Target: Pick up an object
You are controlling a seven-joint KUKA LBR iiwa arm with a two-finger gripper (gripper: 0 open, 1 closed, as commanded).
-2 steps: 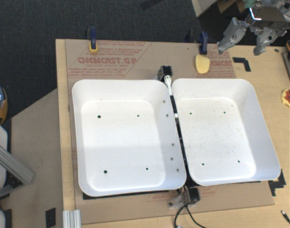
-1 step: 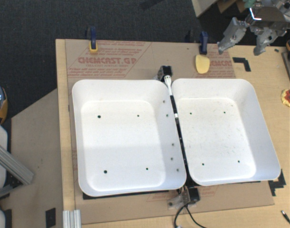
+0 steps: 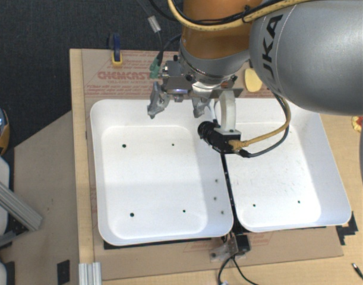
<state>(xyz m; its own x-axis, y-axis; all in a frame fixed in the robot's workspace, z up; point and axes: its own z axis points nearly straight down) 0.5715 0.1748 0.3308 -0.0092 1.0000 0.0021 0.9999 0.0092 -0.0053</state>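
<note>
The arm (image 3: 270, 34) reaches in from the right, its orange band high in the view. The gripper (image 3: 176, 107) hangs over the back rim of the left bin (image 3: 151, 218), fingers (image 3: 157, 104) spread apart with nothing between them. No object to pick can be made out in the left bin or the right bin (image 3: 288, 212). Both bins sit on the counter (image 3: 92, 70).

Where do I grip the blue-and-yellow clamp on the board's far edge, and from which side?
Probably the blue upper part of the clamp, coming from above: it seems to stand up narrow off the board, while its yellow foot sits on the edge. Small in view, so a guess. The gripper, open, hangs over the left bin's far rim.
</note>
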